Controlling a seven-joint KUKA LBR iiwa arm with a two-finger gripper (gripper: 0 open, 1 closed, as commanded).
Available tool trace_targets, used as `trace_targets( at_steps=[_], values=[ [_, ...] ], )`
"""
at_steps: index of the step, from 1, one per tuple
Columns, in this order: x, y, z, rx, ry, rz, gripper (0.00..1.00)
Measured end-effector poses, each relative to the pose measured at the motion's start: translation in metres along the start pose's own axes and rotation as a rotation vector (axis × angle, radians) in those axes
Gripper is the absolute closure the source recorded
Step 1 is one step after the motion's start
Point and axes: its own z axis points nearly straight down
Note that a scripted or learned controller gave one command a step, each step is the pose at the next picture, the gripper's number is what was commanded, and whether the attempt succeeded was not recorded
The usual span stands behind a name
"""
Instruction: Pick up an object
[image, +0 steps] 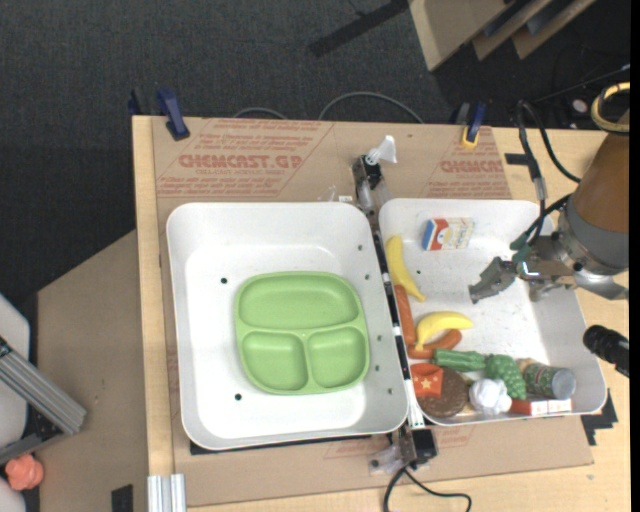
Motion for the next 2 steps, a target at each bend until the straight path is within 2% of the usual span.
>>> trace_targets(
  at_steps=[1, 2],
  values=[
    [0.022, -0.009, 0.088, 0.011, 0.003, 0.0, 0.0],
    [0.015, 0.026, 0.156, 0.002, 0.0, -0.001, 0.0]
  ],
)
